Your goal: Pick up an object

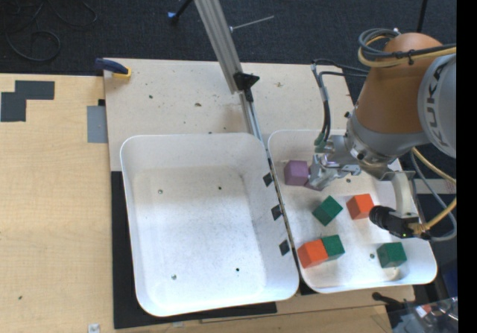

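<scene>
The purple block (297, 172) sits near the top left corner of the right bin (417, 273), close to the wall it shares with the left bin (149, 175), resting flat with its edges roughly square to the bin walls; it looks about cubic, so no long axis stands out. Just to its right is the gripper (322, 177), low over the bin floor, with its metal tips right beside the block; from here I cannot tell how far the fingers are spread, and nothing is seen between them. Below the gripper lies a green block (327, 210) turned diamond-wise, and right of that an orange block (360, 205). Further toward the front, an orange block (312, 252) and a green block (332, 246) touch side by side, and another green block (391, 254) sits well apart near the right corner. The grey arm (395, 93) with its orange band looms over the upper right of that bin. An aluminium bar (220, 33) slants down across the pale surface (171, 97) toward the seam between the bins.
</scene>
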`<state>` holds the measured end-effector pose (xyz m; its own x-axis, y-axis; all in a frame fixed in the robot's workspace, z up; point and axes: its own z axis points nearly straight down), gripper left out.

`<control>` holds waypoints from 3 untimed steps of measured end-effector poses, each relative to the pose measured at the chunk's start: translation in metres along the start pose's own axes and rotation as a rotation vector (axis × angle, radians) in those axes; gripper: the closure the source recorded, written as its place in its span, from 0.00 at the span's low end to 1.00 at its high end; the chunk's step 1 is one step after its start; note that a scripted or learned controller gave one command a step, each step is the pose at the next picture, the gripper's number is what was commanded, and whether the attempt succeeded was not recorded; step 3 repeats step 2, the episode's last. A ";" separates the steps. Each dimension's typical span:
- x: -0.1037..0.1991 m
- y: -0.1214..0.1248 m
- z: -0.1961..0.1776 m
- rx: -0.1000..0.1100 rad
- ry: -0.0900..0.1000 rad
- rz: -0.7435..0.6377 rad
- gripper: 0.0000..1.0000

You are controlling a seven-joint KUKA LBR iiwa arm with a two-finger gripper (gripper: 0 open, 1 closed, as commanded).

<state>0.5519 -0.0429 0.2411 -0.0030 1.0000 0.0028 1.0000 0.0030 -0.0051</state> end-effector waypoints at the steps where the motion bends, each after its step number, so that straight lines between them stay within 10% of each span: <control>1: 0.040 -0.015 0.005 0.001 -0.001 0.000 1.00; 3: 0.097 -0.033 0.001 0.001 0.000 -0.002 1.00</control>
